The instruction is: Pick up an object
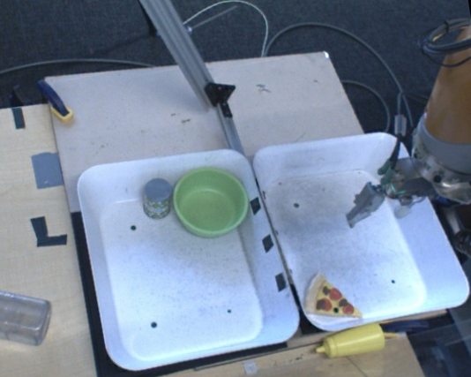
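Observation:
My gripper [357, 212] hangs over the right part of the right bin [430, 280], pointing left and down, with the grey and orange arm behind it at the right edge. A toy pizza slice [330, 299] lies in that bin's front left corner, well below and left of the gripper. In the left bin [135, 334] a green bowl [211, 201] sits at the back right, with a small grey can [158, 198] touching its left side. Nothing shows in the gripper.
A yellow mustard bottle [353, 341] lies on the bench just in front of the right bin. A clear plastic container [6, 313] lies at the far left. A metal pole [185, 44] slants down to the bins' back edge. Cables run behind the right bin.

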`<state>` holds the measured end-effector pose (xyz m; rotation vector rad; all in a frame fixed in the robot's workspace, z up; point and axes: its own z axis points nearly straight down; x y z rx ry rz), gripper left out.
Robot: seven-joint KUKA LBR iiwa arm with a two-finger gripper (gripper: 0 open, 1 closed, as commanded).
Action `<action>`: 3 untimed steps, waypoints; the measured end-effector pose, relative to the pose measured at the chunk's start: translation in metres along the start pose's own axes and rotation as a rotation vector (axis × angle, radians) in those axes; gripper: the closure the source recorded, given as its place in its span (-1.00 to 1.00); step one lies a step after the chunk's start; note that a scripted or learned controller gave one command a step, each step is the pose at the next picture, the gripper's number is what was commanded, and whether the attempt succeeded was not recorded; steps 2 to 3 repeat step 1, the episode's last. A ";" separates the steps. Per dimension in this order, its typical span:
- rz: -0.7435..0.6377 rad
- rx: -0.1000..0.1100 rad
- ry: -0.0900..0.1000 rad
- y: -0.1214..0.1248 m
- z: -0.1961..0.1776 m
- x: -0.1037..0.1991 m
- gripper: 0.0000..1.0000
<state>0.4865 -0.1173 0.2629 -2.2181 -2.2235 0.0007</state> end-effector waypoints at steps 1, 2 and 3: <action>0.000 0.000 0.000 0.000 0.000 0.000 -1.00; 0.000 0.000 0.000 0.000 0.000 0.000 -1.00; 0.000 0.000 0.000 0.000 0.000 0.000 -1.00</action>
